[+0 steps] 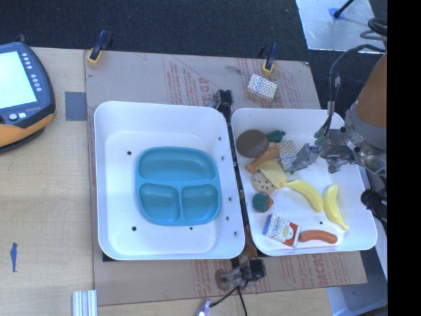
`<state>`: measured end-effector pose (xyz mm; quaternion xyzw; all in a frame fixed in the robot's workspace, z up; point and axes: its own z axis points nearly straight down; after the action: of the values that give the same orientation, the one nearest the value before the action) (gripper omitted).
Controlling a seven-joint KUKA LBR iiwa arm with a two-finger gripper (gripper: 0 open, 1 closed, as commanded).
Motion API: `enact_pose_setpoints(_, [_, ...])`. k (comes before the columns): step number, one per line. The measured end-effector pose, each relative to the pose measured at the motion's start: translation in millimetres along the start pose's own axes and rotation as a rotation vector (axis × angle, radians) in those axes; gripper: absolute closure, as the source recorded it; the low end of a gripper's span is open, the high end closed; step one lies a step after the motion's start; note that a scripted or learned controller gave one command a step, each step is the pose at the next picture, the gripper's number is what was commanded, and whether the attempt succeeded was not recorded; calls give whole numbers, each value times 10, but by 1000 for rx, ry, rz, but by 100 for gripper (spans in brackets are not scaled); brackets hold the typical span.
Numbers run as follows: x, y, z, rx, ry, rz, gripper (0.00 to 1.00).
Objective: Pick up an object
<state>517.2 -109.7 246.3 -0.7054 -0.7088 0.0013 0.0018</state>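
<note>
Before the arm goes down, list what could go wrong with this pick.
1. The two-finger gripper hangs over a tight heap: brown round toy, checkered square and yellow wedge touch, so it may pinch two or none.
2. The two yellow bananas lie close by and could get shoved against the white bin wall.

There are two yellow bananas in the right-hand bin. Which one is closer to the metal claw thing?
The left banana, lying at a slant with its upper end toward the end effector. The other banana lies more upright, farther right and lower, near the bin's edge.
</note>
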Motion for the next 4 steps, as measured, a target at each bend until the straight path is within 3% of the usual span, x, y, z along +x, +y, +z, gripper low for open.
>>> enact_pose_setpoints(1, [94,146,1530,3,-1,-2,0])
enact_pose_setpoints(2, [158,735,1542,0,-2,-1,0])
enact_pose_setpoints(3, [155,510,1547,1,-2,-2,0])
enact_pose_setpoints(4, [26,1390,1539,0,-1,0,0])
